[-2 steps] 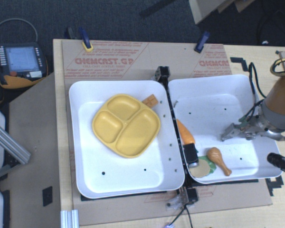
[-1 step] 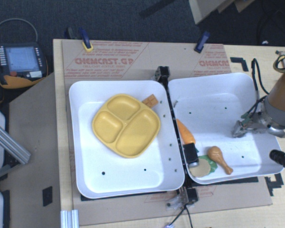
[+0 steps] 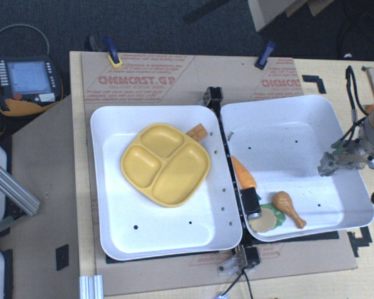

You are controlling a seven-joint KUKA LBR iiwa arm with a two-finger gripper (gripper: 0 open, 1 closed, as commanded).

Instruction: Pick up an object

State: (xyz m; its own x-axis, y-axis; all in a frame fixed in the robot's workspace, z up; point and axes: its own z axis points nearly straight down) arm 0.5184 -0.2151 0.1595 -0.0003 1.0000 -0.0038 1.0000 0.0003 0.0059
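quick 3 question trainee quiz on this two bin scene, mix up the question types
1. True or false: the yellow divided plate lies in the left bin.
2. Multiple choice: where is the toy drumstick? A) on the yellow plate B) near the front of the right bin C) outside both bins
3. Fill in: the gripper is at the ____ bin's right side.

Key: 1 true; 2 B; 3 right
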